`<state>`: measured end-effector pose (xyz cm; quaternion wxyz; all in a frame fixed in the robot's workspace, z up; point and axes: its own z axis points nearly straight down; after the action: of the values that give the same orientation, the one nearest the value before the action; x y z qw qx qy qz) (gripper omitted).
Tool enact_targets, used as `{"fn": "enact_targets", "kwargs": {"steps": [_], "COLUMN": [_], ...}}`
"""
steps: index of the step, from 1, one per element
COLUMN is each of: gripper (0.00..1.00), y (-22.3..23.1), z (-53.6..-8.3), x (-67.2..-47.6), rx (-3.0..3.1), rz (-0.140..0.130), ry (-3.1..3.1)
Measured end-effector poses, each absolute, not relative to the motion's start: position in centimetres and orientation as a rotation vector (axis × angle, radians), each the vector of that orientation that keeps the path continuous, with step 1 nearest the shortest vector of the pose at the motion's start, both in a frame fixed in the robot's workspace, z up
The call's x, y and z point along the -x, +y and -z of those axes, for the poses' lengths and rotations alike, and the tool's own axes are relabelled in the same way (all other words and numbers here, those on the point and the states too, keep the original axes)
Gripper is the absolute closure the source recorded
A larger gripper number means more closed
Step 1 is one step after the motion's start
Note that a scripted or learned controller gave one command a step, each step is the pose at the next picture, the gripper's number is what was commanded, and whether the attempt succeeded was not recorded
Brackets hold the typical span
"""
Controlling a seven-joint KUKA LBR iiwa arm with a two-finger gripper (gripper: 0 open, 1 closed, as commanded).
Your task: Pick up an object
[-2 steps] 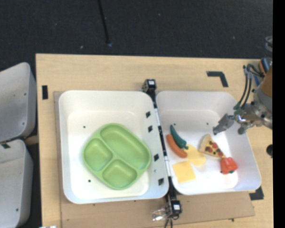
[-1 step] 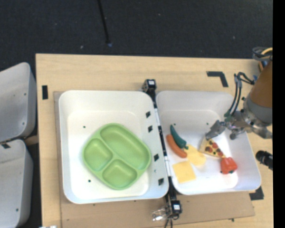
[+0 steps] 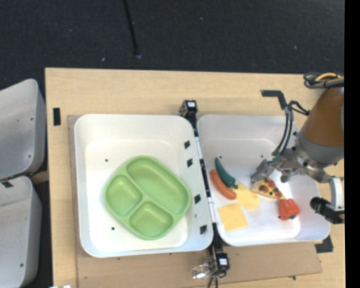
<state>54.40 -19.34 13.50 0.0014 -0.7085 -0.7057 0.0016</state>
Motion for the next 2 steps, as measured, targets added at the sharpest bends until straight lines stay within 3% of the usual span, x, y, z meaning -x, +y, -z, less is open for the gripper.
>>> {"fn": "enact_targets", "kwargs": {"steps": [1, 2], "gripper": [1.0, 1.0], "y": [-19.5, -19.0], "z": [-14.8, -19.7], "x": [-54.5, -55.4], "rx": [2.231, 2.221], "rz": [0.0, 0.003], "ry": [-2.214, -2.229]}}
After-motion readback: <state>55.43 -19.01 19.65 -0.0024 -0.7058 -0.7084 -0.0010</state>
